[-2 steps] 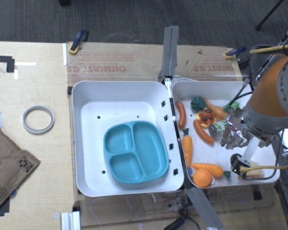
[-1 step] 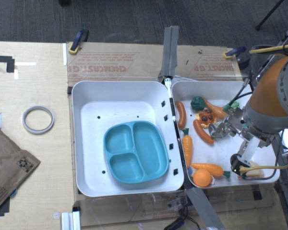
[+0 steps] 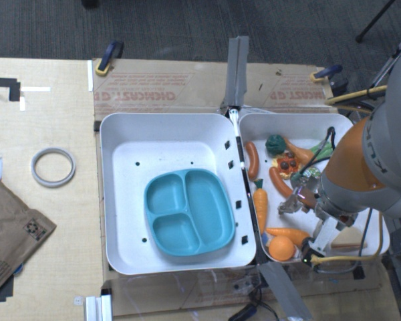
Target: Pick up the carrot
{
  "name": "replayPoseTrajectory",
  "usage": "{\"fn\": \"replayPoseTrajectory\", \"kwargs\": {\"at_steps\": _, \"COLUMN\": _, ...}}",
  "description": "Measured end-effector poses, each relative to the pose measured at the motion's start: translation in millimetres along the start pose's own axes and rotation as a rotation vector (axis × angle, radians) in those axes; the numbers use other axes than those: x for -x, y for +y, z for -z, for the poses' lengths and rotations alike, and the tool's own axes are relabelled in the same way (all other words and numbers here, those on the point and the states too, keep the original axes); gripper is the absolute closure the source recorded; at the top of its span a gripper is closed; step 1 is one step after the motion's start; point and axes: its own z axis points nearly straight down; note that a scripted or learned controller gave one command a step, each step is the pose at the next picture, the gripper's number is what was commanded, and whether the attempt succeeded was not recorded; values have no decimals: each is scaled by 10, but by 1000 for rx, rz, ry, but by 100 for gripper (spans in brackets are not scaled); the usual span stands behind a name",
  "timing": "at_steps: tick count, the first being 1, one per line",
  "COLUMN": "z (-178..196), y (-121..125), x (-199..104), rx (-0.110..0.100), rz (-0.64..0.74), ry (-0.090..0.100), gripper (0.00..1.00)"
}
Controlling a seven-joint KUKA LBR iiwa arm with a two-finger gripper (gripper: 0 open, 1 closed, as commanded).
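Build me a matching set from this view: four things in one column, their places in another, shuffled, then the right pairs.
Things:
1. blue divided tray
2. tape ring
3. carrot
4. orange ball

Places:
A. right bin, along its left wall
B. on the bench, left of both bins
C. left bin
D. right bin, near its front edge

Pairs: 1-C, 2-B, 3-A, 4-D

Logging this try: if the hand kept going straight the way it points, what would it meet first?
The hand points left and down into the right bin. It would probably meet the bin floor beside the upright carrot first, though depth is unclear from above.
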Motion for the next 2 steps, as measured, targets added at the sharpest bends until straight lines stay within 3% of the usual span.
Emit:
{"fn": "replayPoseTrajectory", "kwargs": {"at_steps": 1, "z": 55, "y": -1, "x": 12, "rx": -5, "rz": 2, "ry": -6, "gripper": 100}}
{"fn": "replayPoseTrajectory", "kwargs": {"at_steps": 2, "z": 1002, "y": -330, "x": -446, "rx": 2, "rz": 95, "ry": -2, "gripper": 100}}
